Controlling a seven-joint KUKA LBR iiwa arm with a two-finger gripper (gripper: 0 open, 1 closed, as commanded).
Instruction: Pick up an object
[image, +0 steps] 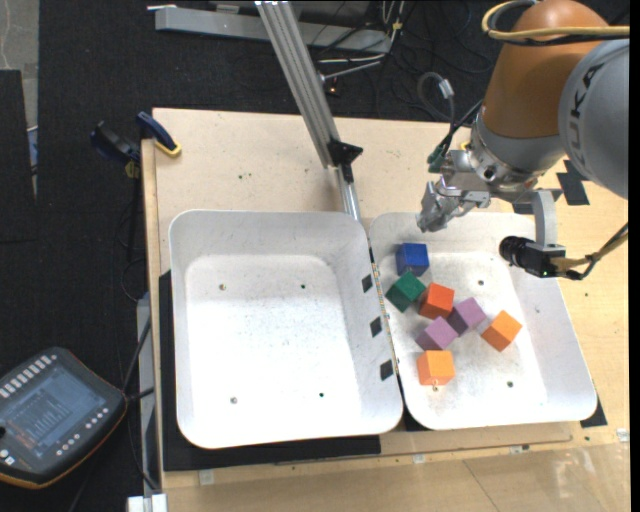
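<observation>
While the grey two-finger gripper (436, 219) hangs over the far rim of the right-hand shallow white plastic bin (545, 385), whether its jaws are apart or together I cannot tell, and nothing shows between them. Just below the jaws sits the small blue cube (412, 257), nearest and likeliest pick, heading a tight cluster: green cube (405, 291), orange cube (438, 299), two purple cubes (452, 324). Part of "KUKA" reads on the arm's grey casing (605, 85).
</observation>
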